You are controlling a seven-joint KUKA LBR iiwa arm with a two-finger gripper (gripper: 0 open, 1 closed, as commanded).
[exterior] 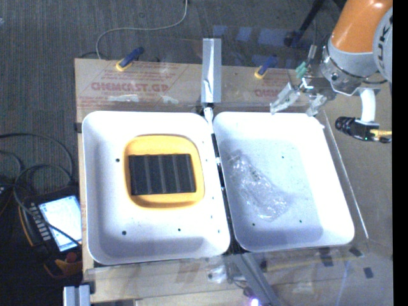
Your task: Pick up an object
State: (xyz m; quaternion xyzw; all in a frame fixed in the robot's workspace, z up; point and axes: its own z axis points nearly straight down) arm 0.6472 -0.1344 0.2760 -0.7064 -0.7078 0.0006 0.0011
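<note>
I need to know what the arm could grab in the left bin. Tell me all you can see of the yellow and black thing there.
The yellow and black object lies flat on the floor of the left bin, slightly toward its far side. It is a rounded rectangular yellow frame, plastic by its look, around a black panel split into four upright strips by thin lines. It rests level, its long side across the bin, clear of the bin's walls. Nothing else touches it; the gripper is over the right bin's far edge.

Bright overhead light blows out both white bins [220, 222] with glare; the surrounding floor [51, 24] stays dim, slightly soft.
</note>
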